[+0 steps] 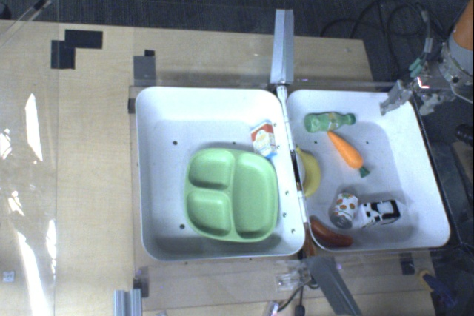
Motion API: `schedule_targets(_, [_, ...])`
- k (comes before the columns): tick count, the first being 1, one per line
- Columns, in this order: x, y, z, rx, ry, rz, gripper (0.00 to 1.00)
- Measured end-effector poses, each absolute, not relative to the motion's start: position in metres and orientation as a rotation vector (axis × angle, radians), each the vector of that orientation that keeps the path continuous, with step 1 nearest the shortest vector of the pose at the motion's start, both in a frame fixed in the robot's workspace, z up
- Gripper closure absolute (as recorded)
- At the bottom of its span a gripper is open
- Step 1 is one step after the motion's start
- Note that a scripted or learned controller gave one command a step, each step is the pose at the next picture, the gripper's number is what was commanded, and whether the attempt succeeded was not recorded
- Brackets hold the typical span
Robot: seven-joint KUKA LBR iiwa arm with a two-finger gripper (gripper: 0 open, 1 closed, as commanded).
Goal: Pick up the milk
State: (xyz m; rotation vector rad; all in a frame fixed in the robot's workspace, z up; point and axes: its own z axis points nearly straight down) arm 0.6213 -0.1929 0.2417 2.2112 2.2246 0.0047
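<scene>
Beside the milk (pixel 382 212) lies a can (pixel 344 209); gripper (pixel 404 91) state unclear

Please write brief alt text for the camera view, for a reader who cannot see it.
A small milk carton lies in the left white bin beside a green divided plate. The right bin holds a carrot, banana and green bottle; the pincer hovers at its far corner.

The gripper (pixel 404 89) is placed over the right bin's (pixel 415 159) far right corner. The bottle (pixel 330 120) and carrot (pixel 346 150) are found leftward; the milk (pixel 381 212) lies nearer the camera.
</scene>
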Motion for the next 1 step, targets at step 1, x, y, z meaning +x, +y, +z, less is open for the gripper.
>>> schedule_targets(1, [0.6105,-0.2028,0.2076,1.941,2.462,0.005,0.0])
